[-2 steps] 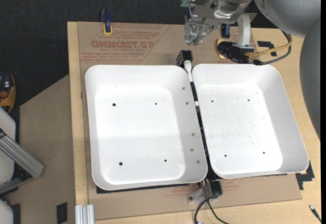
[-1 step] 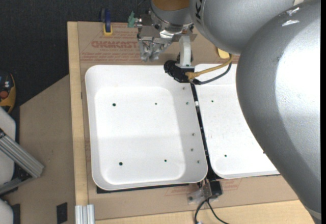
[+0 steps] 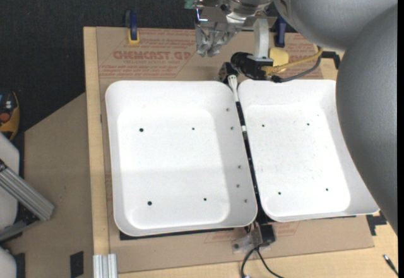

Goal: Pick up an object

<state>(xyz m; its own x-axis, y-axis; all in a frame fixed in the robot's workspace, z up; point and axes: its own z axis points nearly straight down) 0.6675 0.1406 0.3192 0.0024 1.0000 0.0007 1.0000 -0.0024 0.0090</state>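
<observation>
The big grey arm [image 3: 353,49] (orange band up top) hangs over the bench's far edge; its two-finger metal gripper [image 3: 210,43] points down beyond the left shallow white bin [image 3: 126,144], nothing visibly between them.

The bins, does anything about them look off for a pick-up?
Yes: both the left bin and right bin show bare white floors with small dark dots, nothing to pick. The gripper sits beyond their far rims, over the brown board.

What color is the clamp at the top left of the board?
The clamp is blue on top with a yellow base, seen in the camera view.
</observation>
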